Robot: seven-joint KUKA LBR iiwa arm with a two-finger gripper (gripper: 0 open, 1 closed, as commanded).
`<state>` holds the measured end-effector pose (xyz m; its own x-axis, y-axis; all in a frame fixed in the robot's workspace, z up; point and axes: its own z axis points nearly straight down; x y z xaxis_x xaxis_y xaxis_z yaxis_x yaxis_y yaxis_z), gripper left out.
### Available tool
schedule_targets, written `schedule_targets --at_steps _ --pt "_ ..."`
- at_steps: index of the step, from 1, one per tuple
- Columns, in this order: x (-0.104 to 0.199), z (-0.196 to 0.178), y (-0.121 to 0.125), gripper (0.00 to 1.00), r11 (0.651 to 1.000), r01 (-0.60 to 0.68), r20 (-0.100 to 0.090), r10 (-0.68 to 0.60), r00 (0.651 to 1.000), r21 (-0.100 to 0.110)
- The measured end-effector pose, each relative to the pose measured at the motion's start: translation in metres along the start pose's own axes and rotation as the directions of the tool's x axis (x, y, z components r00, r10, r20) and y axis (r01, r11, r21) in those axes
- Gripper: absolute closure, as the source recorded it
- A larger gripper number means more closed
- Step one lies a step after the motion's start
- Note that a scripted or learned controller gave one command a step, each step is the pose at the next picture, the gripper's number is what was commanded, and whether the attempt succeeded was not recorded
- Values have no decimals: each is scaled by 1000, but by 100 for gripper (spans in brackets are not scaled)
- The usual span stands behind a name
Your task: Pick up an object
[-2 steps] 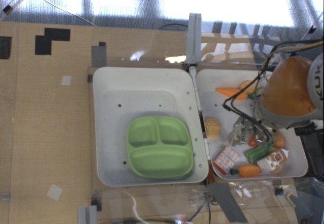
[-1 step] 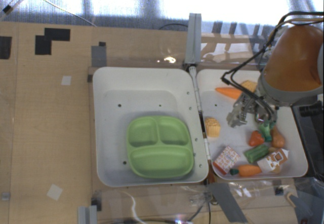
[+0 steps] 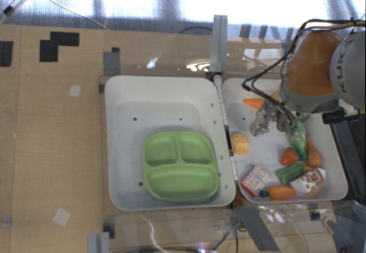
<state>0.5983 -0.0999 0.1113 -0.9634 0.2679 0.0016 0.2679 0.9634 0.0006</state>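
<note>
Hanging low over the right bin (image 3: 341,186), the hand (image 3: 273,122) had its pale metal fingers (image 3: 260,125) pointing down and to the left, slightly parted with nothing visibly between them, though the blur made their spread hard to judge. Just right of it stood a green bottle (image 3: 298,140), its top partly hidden by the wrist. Beside the bottle lay a red pepper (image 3: 289,156), an orange pear-like piece (image 3: 313,157) and a dark green block (image 3: 290,173). A yellow corn cob (image 3: 240,143) sat near the bin's left wall, and a carrot (image 3: 253,103) lay at the far end, cut off by the arm (image 3: 311,68). Along the near edge were a red-and-white checked carton (image 3: 255,180), another carrot (image 3: 278,192) and a small brown-and-white box (image 3: 309,182); their print was too small to read. White letters "KU" showed on the arm's grey casing. The left bin (image 3: 126,109) held a green divided plate (image 3: 180,165). Both bins rested on the wooden tabletop (image 3: 51,149).
</note>
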Motion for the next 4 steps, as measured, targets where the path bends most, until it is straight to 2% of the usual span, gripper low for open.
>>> schedule_targets --at_steps 1,2,3,4 --pt "-29 -50 -62 100 946 323 15 -323 946 5" --pt "9 -39 -84 100 994 109 9 -109 994 0" --pt "-19 -144 -44 100 1000 -30 21 30 999 -3" --pt "34 12 -33 100 999 -34 11 34 999 -2"
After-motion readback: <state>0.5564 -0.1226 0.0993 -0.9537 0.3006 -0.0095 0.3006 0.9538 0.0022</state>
